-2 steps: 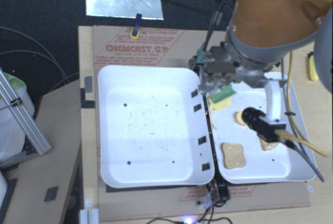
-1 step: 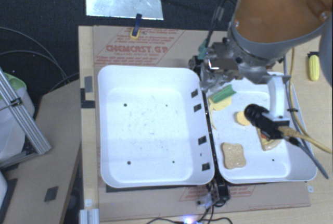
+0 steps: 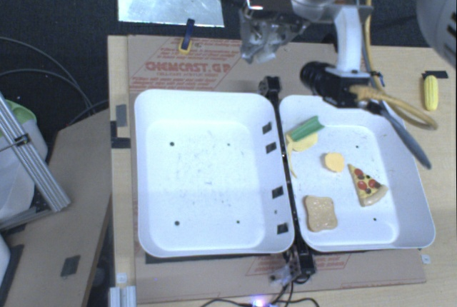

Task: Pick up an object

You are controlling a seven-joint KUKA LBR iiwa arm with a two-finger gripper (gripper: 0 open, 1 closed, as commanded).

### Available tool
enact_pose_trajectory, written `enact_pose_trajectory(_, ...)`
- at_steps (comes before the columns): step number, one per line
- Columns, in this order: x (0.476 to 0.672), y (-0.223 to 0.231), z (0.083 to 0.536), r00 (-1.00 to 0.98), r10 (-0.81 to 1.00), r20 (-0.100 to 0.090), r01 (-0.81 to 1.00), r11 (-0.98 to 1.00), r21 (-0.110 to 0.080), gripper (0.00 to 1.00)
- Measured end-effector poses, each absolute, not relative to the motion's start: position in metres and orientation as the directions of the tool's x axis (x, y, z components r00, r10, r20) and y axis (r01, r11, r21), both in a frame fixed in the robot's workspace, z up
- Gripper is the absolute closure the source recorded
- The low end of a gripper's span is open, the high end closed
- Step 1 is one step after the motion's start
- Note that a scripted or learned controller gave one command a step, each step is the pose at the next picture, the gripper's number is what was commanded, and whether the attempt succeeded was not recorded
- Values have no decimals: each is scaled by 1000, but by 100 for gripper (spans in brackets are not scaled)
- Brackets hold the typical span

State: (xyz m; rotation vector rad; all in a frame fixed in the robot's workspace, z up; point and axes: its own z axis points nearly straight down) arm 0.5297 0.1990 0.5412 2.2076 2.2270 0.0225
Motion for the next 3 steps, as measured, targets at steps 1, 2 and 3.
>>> enact_pose_trajectory(1,490,237,456,-8,1000,-1,1000,8,-6,100)
enact_pose_trajectory(2,493,209,412,2,1000,-1,1000,-2,-1,100)
enact_pose_trajectory(3,494,210,425,-4,1000,2,1000,4,4,100)
